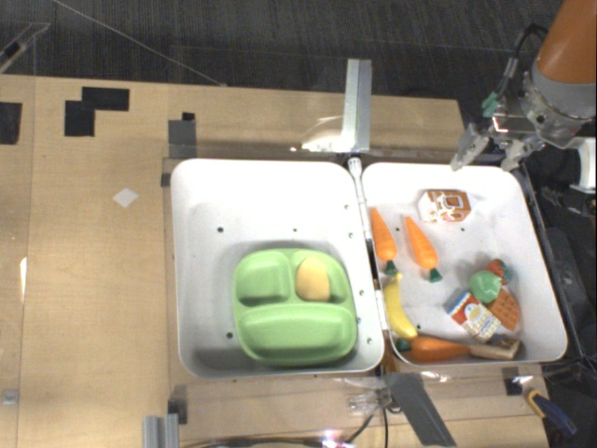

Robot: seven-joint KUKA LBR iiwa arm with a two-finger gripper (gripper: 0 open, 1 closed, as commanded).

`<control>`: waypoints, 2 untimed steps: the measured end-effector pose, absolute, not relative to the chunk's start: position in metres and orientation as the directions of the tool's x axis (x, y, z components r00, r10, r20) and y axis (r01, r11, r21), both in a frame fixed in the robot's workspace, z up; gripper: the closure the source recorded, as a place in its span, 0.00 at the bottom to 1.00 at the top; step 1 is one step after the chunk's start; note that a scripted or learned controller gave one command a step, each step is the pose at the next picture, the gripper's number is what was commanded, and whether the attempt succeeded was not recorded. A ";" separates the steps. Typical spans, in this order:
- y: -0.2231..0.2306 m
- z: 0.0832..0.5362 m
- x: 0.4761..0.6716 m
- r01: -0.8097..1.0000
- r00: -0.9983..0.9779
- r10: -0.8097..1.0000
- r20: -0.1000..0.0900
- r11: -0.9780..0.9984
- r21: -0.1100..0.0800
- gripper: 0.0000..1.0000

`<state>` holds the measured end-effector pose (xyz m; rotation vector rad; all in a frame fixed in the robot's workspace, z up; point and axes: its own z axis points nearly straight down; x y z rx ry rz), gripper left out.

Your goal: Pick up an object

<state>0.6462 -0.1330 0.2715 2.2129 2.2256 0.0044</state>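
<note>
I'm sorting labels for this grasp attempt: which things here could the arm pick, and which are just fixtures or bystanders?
Pickable, in the right bin: white carton, two carrots, banana, colourful box, with the open gripper at the far rim.

Bystanders: left bin, green divided plate, yellow fruit.

bins (201,194): smooth white plastic | bench (84,278): matt pale wood | tray (289,329): glossy green plastic

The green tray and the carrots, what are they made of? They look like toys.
Green tray: probably moulded plastic, judging by its smooth, even colour, soft sheen and rounded compartments. Carrots: likely plastic play food, uniformly bright orange with a slight gloss. The yellow piece in the tray looks similar, though its material is unclear.
</note>
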 end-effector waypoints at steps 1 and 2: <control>-0.132 0.284 0.648 1.000 -0.011 1.000 -0.001 0.011 0.011 1.00; -0.132 0.284 0.648 1.000 -0.012 1.000 -0.001 0.012 0.010 0.00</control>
